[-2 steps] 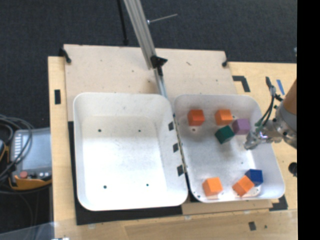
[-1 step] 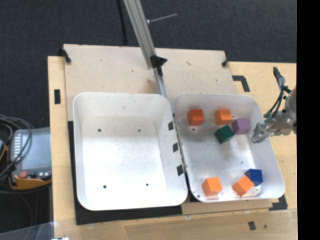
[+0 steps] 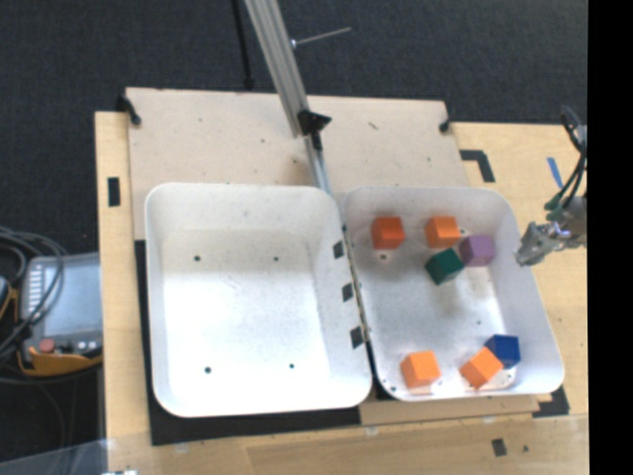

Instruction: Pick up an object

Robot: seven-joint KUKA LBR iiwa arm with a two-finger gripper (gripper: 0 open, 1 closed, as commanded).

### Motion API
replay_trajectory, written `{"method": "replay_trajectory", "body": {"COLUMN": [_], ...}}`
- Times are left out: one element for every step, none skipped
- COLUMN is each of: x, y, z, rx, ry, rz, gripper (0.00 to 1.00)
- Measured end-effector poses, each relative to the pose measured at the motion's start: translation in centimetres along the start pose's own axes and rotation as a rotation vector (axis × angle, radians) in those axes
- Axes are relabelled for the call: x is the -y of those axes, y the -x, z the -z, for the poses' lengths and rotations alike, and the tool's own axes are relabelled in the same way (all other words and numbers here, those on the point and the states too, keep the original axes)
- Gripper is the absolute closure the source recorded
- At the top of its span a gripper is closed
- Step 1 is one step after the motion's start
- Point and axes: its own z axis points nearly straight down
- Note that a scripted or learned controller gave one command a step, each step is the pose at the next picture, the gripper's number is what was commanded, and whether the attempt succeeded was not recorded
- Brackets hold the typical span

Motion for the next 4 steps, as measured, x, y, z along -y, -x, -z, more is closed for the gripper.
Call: {"method": "replay_trajectory", "body": {"x": [-1.2, -2.7, -4.0, -4.8], "y": [-5.7, -10.8, -14.8, -20.4], "z": [0.1, -1.6, -2.7, -2.5], "rx": [-0.003, -0.002, -0.002, -0.003], "ry": [-0.006, -0.009, -0.011, -0.007], "rz": [0.002, 0.0, -0.001, 0.002], "gripper": [1.0, 1.0, 1.0, 1.0]}}
